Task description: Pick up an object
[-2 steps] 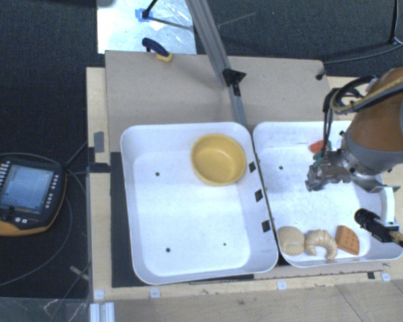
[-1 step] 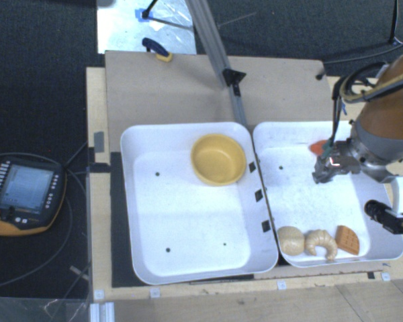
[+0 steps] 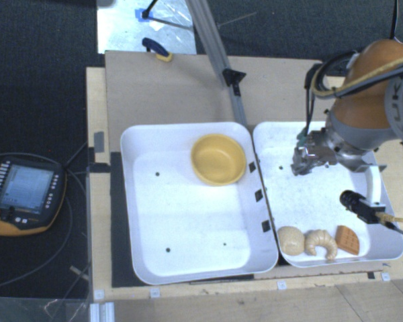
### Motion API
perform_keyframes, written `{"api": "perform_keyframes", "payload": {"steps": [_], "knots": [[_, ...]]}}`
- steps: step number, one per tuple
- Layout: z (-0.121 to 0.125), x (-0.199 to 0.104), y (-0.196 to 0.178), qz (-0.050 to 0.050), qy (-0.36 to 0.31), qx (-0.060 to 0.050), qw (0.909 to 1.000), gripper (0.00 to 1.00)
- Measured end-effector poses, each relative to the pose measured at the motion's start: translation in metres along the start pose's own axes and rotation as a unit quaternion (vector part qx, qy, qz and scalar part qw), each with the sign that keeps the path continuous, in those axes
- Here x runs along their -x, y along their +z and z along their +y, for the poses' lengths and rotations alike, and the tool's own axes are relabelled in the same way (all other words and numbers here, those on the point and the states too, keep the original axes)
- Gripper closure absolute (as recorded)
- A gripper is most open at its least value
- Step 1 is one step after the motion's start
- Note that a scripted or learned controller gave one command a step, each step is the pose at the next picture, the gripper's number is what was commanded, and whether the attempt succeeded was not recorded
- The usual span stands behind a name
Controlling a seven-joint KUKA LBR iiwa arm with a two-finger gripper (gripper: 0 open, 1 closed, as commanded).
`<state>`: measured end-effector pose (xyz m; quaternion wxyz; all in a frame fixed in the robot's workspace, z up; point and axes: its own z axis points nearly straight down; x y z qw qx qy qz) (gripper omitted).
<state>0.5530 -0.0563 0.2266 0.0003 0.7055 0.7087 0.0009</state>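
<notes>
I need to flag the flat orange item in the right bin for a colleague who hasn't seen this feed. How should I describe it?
Look at the right bin, then down to its near edge, where three small food items lie in a row. The one you want is the waffle piece at the right end, beside the croissant: flat, orange-brown and squarish, unlike its pale, rounded neighbours.

robotics lab | grey-orange arm (image 3: 373, 92) over bench | teach pendant (image 3: 23, 194) on dark carpet far left of gripper (image 3: 303, 161) | tripod leg (image 3: 211, 39) behind
</notes>
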Motion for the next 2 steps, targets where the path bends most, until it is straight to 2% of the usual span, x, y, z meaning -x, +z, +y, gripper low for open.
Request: {"api": "perform_keyframes", "payload": {"steps": [1, 2], "knots": [[0.003, -0.055, -0.011, 0.0, 0.0, 0.0, 1.0, 1.0], [0.006, -0.107, 0.003, 0.0, 0.0, -0.001, 1.0, 1.0]]}}
